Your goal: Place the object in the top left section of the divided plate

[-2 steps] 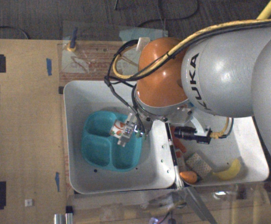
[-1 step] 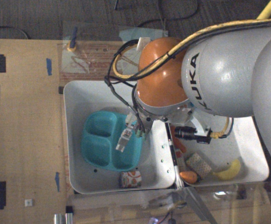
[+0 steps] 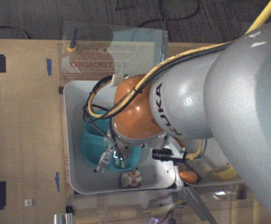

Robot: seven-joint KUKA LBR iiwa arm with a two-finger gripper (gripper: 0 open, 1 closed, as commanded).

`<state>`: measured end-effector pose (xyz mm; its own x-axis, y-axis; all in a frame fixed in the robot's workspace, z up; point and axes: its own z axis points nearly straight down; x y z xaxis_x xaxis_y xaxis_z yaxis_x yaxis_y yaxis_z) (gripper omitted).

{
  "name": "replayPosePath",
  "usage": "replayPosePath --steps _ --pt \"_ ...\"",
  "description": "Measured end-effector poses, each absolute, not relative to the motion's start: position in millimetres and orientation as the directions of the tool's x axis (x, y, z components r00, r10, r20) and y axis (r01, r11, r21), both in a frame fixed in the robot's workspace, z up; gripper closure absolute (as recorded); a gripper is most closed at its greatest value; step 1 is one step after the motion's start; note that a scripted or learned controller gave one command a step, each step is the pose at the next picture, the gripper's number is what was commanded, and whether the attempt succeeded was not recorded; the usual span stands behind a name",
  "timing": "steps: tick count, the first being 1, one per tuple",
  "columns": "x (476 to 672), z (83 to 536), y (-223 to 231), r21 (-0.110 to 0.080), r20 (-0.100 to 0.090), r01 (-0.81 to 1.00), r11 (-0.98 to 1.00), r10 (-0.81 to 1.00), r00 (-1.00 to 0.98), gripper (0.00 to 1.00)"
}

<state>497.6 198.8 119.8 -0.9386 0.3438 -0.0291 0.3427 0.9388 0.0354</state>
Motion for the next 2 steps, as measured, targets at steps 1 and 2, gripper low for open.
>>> replayPosePath --steps 1,2 --pt "492.9 115 198 0.047 -0.039 0.327 0.944 0.329 -0.944 0.00" --pt "493.9 113 140 0.051 -0.052 0.202 0.978 0.205 -0.977 0.00"
